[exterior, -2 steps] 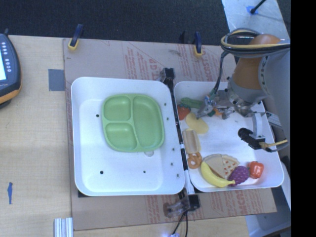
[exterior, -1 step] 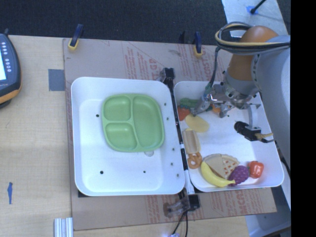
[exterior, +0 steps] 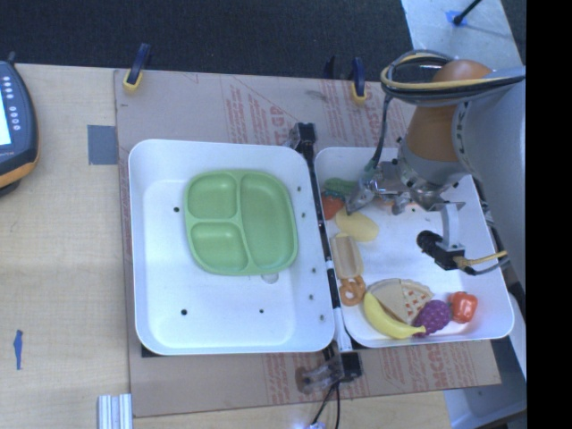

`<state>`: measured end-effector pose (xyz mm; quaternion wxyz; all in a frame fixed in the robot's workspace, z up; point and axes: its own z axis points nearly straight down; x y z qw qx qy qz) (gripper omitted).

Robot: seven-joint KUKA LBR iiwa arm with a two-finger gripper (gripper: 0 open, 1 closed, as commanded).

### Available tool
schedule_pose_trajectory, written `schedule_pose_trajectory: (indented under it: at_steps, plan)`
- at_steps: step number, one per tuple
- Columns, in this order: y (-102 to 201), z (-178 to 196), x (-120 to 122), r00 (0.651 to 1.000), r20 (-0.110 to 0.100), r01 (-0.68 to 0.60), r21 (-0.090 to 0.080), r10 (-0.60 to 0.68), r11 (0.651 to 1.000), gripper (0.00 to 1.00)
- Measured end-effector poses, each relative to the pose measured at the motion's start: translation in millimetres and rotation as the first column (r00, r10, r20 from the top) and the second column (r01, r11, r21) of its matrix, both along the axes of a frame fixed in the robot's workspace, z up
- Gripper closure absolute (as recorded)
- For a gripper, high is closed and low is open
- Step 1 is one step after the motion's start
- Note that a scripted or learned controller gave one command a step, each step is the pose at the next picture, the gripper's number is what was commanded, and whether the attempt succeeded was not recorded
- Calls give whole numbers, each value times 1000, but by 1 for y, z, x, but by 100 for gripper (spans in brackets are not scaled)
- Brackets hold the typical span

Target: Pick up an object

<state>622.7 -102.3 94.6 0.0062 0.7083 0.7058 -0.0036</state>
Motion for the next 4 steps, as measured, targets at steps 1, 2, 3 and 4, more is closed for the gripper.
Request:
schedule_pose_trajectory:
  at_steps: [1, 2, 3, 4]
  plan:
    - [-2, -4, 17, 1000, -31, 3, 4, -3, 1000, 0]
    - [-44, -7, 29, 1000, -27, -3, 16, 3, 1000, 0]
    - [-57, -6, 29, 1000, -26, -7, 18, 8, 1000, 0]
    - [-57, -5, 30, 1000, -26, -9, 18, 10, 1000, 0]
